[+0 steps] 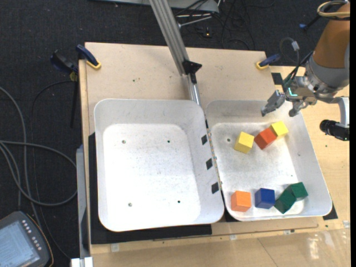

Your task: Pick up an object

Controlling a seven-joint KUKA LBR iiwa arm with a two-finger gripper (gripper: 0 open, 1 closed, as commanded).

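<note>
bins [150, 121]: white plastic, matt, speckled
bench [139, 65]: pale wood, smooth
blocks [266, 198]: painted, slightly glossy

A metal pole [169, 29] slants from the top of the view down to the bench's middle, between the two bins. Blue-and-yellow clamps grip the bench's far edge, one at the far-left corner [88, 57] and one at the far-right corner [268, 62]. Black cables [22, 149] trail over the dark floor left of the bench, and a grey pendant [19, 242] lies near the bottom-left corner.
</note>
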